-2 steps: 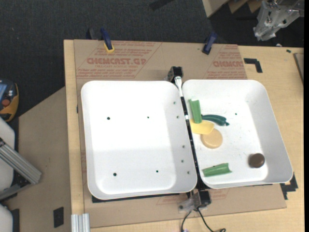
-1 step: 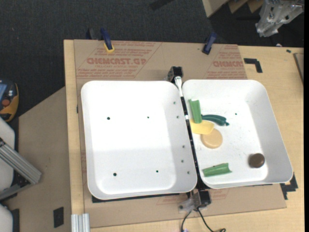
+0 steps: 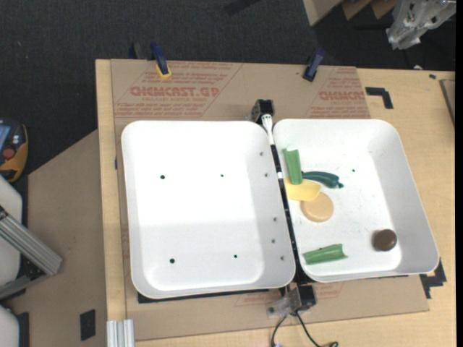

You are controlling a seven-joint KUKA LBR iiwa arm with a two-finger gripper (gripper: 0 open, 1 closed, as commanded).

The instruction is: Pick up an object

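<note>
Camera view: objects lay in the right shallow white bin.
Gripper state could not be told; the isolated round brown ball seemed the cleanest target.

Two white bins; green stick; teal piece; yellow piece; tan disc; green block; brown ball; brown board, red lettering.

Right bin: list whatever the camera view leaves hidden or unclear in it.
- Tan disc: its upper left edge is covered by the yellow piece.
- Teal piece: its left end is hidden where it meets the upright green block.
- Brown ball: too small to identify.
</note>
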